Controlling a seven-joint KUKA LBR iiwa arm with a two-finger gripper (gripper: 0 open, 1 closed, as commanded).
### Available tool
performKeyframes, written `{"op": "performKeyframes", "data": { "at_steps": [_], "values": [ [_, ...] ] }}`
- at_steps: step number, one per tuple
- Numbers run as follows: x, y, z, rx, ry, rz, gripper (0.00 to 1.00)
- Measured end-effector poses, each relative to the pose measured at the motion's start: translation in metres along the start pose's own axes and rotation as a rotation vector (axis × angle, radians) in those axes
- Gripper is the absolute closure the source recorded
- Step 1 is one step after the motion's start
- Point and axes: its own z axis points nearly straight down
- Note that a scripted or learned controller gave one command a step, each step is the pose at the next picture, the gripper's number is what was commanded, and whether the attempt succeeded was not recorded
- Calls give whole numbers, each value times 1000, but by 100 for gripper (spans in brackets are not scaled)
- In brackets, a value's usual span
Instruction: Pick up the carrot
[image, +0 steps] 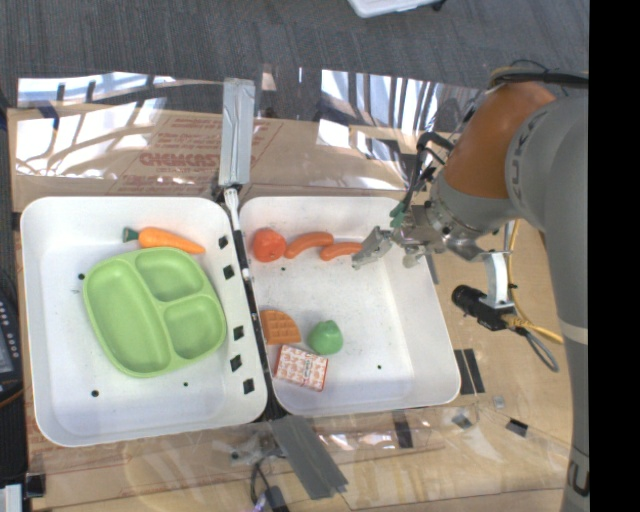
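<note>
Orange carrot (170, 240) well left of gripper (385, 250), looks light, rigid, slick; I'd pinch mid-body. Can't tell the jaws' state.

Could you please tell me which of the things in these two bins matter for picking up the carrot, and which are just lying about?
For the job: carrot, gripper.

Lying about: green divided plate, tomato, two sausages, waffle, green apple, patterned packet.

The grey arm (555, 150) carries 1 broad orange band (495, 140), thin black cables and a metallic wrist.
</note>
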Motion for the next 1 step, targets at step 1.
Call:
{"op": "performKeyframes", "data": {
  "at_steps": [1],
  "values": [
    [59, 60, -60, -3, -1, 285, 0]
  ]
}}
